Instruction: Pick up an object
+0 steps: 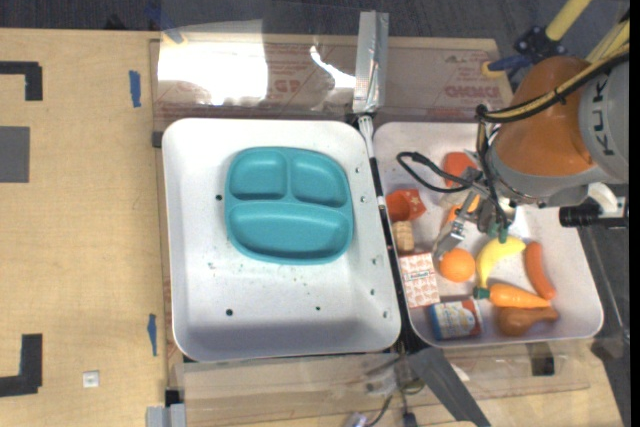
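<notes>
Grey arm (600, 140) with orange band (540, 120), black cables (430, 170), metallic end effector (462, 227).

A grey arm with an orange band reaches from three o'clock over the right bin (590, 310), its claw (470, 233) just above an orange ball (457, 265). A carrot (518, 295), banana (497, 255) and small can (454, 319) crowd beside it. At nine o'clock, the left bin (200, 315) carries a teal divided plate (290, 205).

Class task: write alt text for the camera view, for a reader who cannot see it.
A grey and orange robot arm lowers its pincer over toy food in the right bin, just above an orange and a banana. The left bin holds a teal tray.
</notes>
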You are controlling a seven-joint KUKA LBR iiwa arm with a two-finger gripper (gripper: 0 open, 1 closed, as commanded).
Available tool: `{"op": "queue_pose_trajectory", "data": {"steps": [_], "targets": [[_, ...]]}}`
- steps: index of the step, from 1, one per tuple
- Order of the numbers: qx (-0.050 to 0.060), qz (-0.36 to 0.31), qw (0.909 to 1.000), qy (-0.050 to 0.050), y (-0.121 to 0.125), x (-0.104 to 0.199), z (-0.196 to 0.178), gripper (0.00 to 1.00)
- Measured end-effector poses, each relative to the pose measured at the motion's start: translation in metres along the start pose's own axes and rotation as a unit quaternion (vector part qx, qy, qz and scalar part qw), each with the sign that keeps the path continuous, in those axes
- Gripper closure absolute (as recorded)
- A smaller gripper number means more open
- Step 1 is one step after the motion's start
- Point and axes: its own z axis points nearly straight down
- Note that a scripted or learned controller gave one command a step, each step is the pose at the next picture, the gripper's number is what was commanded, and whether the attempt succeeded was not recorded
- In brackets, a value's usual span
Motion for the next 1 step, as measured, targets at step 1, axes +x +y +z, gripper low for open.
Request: {"op": "queue_pose_trajectory", "data": {"steps": [1], "targets": [[0.001,0.060,0.9982,0.006,-0.0364,0.0394,0.0120,0.00]]}}
